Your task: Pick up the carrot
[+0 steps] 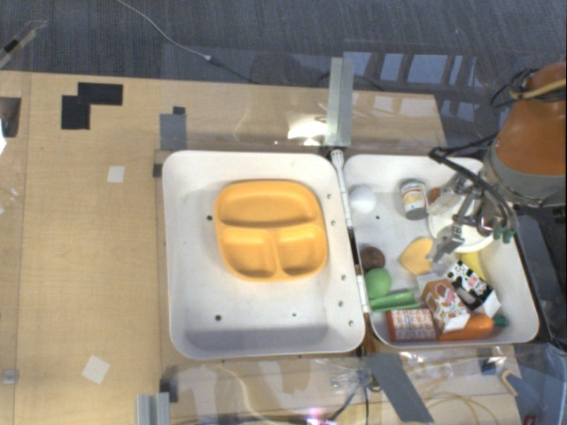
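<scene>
The orange carrot [470, 328] with a green top lies along the front edge of the right bin [524, 282], in its front right corner, partly under a small printed box. My gripper [449, 237] hangs over the middle of the right bin, above a yellow piece and a white dish, well behind the carrot. Nothing is visibly between its fingers. The arm's orange band and grey wrist fill the upper right.
The right bin also holds a white ball [361, 199], a small tin can [412, 198], a brown piece [371, 258], a green vegetable [386, 291], a red box [411, 324] and a cow-print item [467, 281]. A yellow divided tray [268, 228] sits in the left bin [190, 282].
</scene>
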`<state>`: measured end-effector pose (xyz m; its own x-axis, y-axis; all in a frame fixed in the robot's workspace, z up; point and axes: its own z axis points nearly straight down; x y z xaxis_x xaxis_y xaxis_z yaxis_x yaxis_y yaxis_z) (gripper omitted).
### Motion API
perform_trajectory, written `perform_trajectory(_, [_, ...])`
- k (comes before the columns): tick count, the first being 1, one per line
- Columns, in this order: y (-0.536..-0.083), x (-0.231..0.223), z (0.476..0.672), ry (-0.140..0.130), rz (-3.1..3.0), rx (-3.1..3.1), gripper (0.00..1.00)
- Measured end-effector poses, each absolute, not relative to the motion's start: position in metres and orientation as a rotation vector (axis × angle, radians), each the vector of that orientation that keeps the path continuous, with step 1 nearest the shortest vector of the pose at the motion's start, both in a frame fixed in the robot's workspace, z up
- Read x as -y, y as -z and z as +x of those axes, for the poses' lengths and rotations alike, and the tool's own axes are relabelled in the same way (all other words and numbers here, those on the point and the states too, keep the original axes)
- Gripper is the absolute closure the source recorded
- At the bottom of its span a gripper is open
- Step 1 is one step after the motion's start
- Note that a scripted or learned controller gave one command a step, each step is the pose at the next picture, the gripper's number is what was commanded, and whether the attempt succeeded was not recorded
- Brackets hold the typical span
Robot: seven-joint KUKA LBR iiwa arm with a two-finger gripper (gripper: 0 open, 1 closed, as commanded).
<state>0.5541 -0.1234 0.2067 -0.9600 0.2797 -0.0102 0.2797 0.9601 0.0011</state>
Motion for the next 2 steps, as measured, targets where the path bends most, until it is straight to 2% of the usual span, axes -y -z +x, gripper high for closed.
perform_trajectory(1, [-0.0996,0.1104,0.6008,0.001,0.337,-3.107,0.00])
perform_trajectory(2, [-0.0965,0.1096,0.5992,0.000,0.336,-3.113,0.00])
